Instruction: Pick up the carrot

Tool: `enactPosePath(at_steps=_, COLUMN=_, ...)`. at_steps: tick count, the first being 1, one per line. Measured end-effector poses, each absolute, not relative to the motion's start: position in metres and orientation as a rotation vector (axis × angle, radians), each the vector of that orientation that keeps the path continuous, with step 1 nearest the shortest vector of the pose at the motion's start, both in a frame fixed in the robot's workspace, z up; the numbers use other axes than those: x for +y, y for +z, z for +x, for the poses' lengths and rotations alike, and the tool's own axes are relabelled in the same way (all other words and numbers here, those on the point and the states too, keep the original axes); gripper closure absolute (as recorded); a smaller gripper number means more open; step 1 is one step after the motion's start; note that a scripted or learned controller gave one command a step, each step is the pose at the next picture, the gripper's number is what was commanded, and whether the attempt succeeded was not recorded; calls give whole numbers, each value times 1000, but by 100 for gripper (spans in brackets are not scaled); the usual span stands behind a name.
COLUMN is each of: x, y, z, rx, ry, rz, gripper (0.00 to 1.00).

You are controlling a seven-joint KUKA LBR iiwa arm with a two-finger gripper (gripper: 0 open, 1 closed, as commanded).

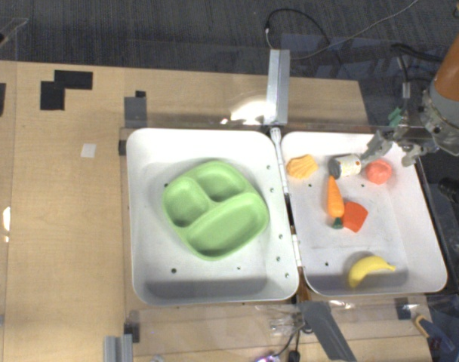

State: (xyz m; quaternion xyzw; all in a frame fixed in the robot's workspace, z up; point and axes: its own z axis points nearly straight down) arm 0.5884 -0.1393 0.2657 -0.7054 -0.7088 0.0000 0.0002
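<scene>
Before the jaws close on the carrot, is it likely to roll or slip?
The carrot looks like smooth moulded plastic, so probably stiff and light. Its round, tapering body may roll or slip toward the thin end. It lies against the red piece, which might shift too.

No text, label, brand, number or sign can be read anywhere in this view.
</scene>
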Motion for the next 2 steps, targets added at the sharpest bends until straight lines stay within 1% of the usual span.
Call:
enactPosePath(at_steps=1, x=-139, y=155, z=583, rx=-2504, ry=1, rz=-1895, gripper=0)
enactPosePath(at_steps=2, x=-113, y=90, z=612, rx=-2561, ry=-6, rz=-1834, gripper=0)
